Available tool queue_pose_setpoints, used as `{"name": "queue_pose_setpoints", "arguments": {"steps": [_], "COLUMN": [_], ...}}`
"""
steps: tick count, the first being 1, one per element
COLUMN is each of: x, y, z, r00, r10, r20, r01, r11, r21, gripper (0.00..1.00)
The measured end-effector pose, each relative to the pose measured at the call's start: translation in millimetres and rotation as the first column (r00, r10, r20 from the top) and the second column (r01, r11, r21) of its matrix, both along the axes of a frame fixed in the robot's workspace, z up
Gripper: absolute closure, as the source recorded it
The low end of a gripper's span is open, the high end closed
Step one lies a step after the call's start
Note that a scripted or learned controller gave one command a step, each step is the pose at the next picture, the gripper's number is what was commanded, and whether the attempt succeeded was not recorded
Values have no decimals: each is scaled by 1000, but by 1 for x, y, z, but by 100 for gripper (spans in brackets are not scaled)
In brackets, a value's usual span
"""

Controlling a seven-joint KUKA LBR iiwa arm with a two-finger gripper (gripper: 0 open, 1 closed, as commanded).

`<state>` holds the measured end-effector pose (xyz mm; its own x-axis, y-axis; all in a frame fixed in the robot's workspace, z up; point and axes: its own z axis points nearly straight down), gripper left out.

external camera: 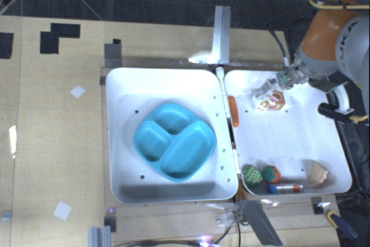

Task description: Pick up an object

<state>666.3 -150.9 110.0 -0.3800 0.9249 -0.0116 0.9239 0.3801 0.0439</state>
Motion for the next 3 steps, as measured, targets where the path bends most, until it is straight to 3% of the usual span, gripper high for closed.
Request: {"name": "queue_pose_setpoints", "arguments": {"steps": [1,2,3], "x": [-2,-24,-41], "y": [-17,-28,-52], "z": [-1,0,-1], "r00": [987,989,1000], "r10": [160,146,24], "r20": [-9,7,6], "r01": [-160,-145,-24], "r11": [987,989,1000], "r21": [0,-18,-12], "gripper": [0,0,0]}}
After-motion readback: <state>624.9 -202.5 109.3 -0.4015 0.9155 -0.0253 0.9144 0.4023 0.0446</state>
